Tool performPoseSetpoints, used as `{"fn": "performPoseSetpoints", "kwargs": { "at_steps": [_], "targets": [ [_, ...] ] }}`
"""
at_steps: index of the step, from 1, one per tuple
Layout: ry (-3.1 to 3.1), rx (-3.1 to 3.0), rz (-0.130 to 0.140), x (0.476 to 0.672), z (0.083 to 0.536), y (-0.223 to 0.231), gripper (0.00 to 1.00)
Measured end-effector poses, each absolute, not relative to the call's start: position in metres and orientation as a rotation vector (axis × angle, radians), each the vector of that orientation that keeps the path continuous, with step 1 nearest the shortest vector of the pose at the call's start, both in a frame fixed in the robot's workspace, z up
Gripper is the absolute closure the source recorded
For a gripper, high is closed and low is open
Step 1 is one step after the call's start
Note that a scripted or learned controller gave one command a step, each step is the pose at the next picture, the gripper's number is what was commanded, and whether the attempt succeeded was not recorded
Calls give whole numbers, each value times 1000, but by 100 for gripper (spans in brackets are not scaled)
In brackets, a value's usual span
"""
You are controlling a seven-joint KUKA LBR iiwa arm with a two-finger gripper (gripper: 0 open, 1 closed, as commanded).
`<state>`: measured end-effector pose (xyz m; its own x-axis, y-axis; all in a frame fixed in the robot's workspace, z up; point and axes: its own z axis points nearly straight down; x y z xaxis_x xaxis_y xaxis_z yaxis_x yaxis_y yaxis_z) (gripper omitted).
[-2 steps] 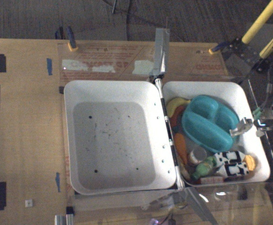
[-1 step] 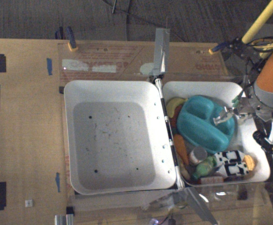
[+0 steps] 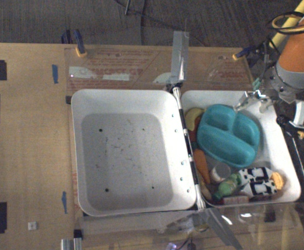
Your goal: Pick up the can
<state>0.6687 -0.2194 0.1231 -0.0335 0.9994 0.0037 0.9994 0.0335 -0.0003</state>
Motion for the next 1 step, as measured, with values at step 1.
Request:
{"fn": "performPoseSetpoints", "kwargs": {
  "at_steps": [1],
  "targets": [
    [-2191, -2283, -45, 632, 101, -215, 0]
  ]
}}
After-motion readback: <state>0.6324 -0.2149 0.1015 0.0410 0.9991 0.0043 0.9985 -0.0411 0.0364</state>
